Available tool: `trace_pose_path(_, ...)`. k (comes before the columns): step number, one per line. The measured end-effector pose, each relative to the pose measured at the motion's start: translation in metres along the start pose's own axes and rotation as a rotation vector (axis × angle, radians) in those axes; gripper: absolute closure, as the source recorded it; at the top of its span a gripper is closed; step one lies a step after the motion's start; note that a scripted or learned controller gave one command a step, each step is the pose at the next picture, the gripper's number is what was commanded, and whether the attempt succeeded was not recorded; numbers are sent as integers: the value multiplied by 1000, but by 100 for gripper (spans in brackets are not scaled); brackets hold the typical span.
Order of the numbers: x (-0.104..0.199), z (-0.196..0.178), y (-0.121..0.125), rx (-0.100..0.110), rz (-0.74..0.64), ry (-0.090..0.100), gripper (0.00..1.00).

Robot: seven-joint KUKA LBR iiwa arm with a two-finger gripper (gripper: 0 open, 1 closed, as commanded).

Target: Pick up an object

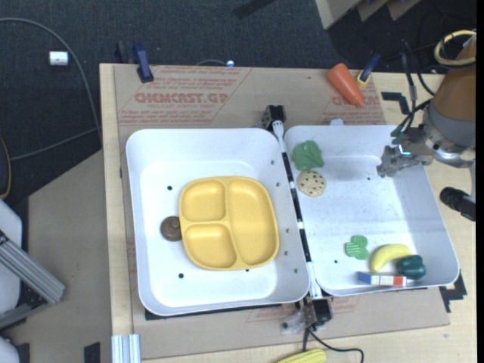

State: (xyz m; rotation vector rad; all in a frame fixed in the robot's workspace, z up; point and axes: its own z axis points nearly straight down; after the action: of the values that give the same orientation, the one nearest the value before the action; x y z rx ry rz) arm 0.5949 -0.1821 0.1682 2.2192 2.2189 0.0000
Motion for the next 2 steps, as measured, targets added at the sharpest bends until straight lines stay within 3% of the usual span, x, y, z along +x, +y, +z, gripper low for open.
trace_pose_path(1,63,21,0,5,-1,4,100)
trace_pose_path(2,12,9,-10,0,0,0,100)
